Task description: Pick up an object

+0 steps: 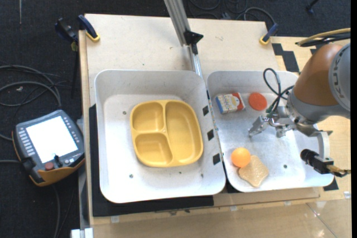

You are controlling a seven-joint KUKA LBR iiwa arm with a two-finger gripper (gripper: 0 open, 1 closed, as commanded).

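The right bin point(290, 167) holds a small white and blue carton point(230, 102), a red round piece point(257, 100), an orange ball point(241, 157) and a tan bread-like piece point(254, 172). My gripper point(268, 129) hangs over the middle of this bin, below and right of the red piece and above the orange ball. It looks open, with nothing between its fingers and bare bin floor under it. The grey arm with its orange band comes in from the right edge.
The left bin point(111, 97) holds a yellow divided tray point(166, 132). A slanted metal pole point(174, 0) rises from the bench behind the divider between the bins. A black cable loops above the wrist point(272, 82). A teach pendant point(49, 145) lies on the floor at left.
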